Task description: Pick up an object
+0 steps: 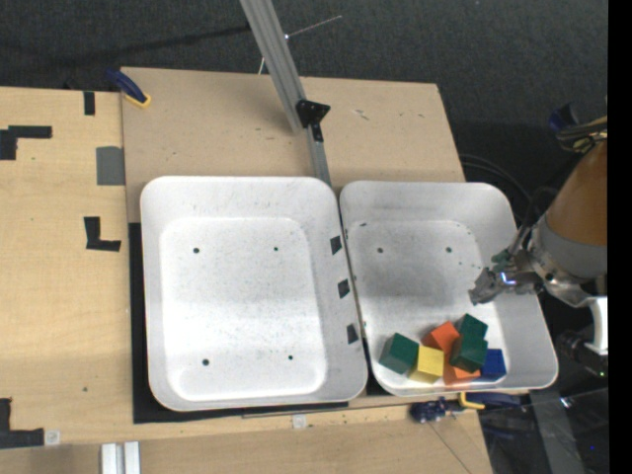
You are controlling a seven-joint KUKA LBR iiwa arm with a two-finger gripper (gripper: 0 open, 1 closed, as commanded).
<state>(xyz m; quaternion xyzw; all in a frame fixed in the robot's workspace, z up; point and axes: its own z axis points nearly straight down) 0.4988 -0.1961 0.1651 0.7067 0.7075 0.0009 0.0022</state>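
A: Starting with the biggest thing, what lies under it all?

B: A wooden bench [247, 126], pale brown, with two shallow white bins side by side on it. The left bin [158, 265] and the right bin [415, 205] touch along their inner rims.

A: And the arm?

B: The arm [583, 215] comes in from the right, its orange band showing at the edge. The gripper [491, 286] sits low over the right bin's right rim, just above the pile of blocks. Whether it is clenched or released I cannot tell; it is too small and dark to read.

A: Is it grasping a block?

B: No block is visible in it.

A: Where are the blocks, then?

B: All in the near right corner of the right bin, bunched together and touching. A green block [399, 353] lies at the left of the pile, a yellow block [430, 362] just beside it, an orange block [444, 337] behind that, a dark green block [473, 336] to the right, and a blue block [494, 363] at the corner.

A: Anything smaller?

B: A grey metal bar [272, 38] slants down from the top to the bins' far edge.
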